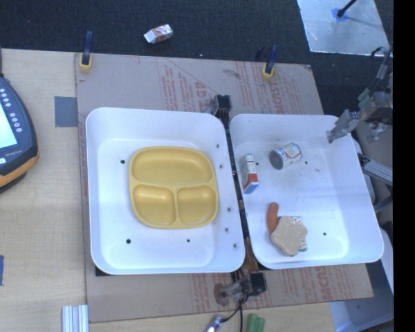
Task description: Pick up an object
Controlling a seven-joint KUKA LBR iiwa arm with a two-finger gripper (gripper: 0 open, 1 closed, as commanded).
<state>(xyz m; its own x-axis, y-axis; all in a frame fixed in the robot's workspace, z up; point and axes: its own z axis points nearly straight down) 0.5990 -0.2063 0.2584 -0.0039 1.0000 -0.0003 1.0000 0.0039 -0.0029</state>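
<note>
The right white bin [346, 206] holds a small silver can [285, 155] lying on its side, a small white, red and blue carton [249, 172], an orange sausage-shaped piece [272, 216] and a tan slice of toast [290, 236]. The toast touches the sausage's lower end. A grey part of my gripper [340, 127] pokes in at the bin's upper right corner, well to the right of the can and above the rim. It touches none of the objects. The rest of the arm is cut off at the right edge.
The left white bin [104, 185] holds a yellow divided plate [173, 186]. Both bins rest on a cardboard sheet [187, 81] fixed by two clamps [86, 55]. A teach pendant [3, 133] lies at the far left. A crumpled wrapper [158, 34] sits on the dark floor.
</note>
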